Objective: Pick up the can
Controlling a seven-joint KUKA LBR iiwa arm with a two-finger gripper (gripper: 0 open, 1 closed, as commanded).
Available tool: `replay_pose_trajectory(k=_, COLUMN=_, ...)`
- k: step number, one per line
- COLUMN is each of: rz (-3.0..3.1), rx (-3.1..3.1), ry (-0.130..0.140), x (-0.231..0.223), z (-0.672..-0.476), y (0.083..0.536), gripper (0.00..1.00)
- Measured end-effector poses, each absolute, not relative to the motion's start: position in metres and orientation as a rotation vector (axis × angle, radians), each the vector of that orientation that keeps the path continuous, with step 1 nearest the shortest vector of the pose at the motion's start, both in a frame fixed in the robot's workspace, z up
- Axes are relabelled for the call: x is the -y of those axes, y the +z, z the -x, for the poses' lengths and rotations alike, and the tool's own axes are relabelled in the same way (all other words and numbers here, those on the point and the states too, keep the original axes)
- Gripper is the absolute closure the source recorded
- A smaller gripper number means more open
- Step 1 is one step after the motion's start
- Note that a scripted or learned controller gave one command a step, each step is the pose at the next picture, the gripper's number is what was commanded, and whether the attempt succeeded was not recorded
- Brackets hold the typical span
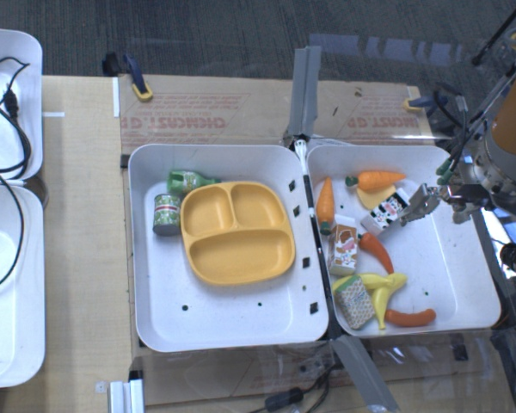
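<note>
The can [166, 213] is small, with a green label and a grey top. It stands in the left bin [155, 317], touching the left rim of a yellow divided plate [237, 231], just below a green bottle [187, 181] lying on its side. My gripper [440, 208] hangs over the right part of the right bin [464, 265], far to the right of the can. It is open with nothing between its fingers. Its left fingertip [420, 205] is close to a black-and-white carton [386, 212].
The right bin holds two carrots [379, 180], a red pepper [376, 249], a small milk carton [344, 246], a banana [382, 290], a patterned pouch [355, 303] and a red sausage [410, 318]. A metal divider [304, 101] runs between the bins.
</note>
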State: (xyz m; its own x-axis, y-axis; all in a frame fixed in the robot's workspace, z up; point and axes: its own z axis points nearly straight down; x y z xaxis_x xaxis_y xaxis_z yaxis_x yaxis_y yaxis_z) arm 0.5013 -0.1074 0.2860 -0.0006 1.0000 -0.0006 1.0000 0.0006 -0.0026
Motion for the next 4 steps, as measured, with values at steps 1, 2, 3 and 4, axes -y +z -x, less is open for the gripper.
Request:
replay_pose_trajectory(k=1, rz=2.371, rx=2.056, ry=0.006, x=0.124, z=-0.538, y=0.182, gripper=0.00)
replay_pose_trajectory(k=2, rz=2.644, rx=1.706, ry=-0.015, x=0.148, z=-0.585, y=0.114, gripper=0.00)
replay_pose_trajectory(k=3, rz=2.646, rx=1.705, ry=-0.021, x=0.148, z=-0.586, y=0.124, gripper=1.00)
replay_pose_trajectory(k=4, rz=2.645, rx=1.704, ry=-0.019, x=0.148, z=-0.585, y=0.123, gripper=0.00)
